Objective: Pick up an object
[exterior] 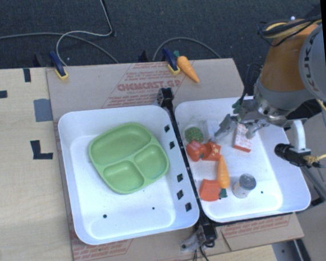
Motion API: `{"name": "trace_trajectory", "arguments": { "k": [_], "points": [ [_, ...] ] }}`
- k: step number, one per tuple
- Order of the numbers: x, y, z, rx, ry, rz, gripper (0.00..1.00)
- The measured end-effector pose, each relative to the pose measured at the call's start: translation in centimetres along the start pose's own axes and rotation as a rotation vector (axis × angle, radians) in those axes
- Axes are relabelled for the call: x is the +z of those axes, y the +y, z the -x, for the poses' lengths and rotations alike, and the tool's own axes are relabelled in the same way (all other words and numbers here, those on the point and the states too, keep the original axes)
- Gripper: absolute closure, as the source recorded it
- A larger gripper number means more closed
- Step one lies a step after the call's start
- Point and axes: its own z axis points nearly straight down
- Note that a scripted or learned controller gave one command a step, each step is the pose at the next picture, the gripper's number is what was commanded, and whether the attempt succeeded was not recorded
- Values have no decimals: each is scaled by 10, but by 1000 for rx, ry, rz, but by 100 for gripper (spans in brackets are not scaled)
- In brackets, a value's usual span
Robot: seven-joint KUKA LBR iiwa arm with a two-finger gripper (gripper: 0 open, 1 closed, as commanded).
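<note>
My gripper (pixel 240 126) hangs over the upper middle of the right bin (pixel 273 202), its two grey fingers spread apart. A small white and orange carton (pixel 242 139) lies just below and between the fingertips; nothing shows that it is lifted off the bin floor. To its left lie a green round toy (pixel 194 134), a red toy (pixel 198 150) and an orange carrot (pixel 222 172). An orange-red block (pixel 210 190) and a silver can (pixel 244 184) lie near the bin's front.
The left bin (pixel 91 220) holds a green divided plate (pixel 128 157). Another carrot (pixel 187 68) lies on the cardboard behind the bins, beside a blue clamp (pixel 170 59). A black divider (pixel 179 154) runs between the bins. Cables trail along the back.
</note>
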Motion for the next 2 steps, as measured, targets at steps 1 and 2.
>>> {"name": "trace_trajectory", "arguments": {
  "k": [1, 2],
  "points": [
    [117, -31, -3, 0, 0, 2, 0],
    [107, -31, -2, 1, -2, 6, 100]
  ]
}}
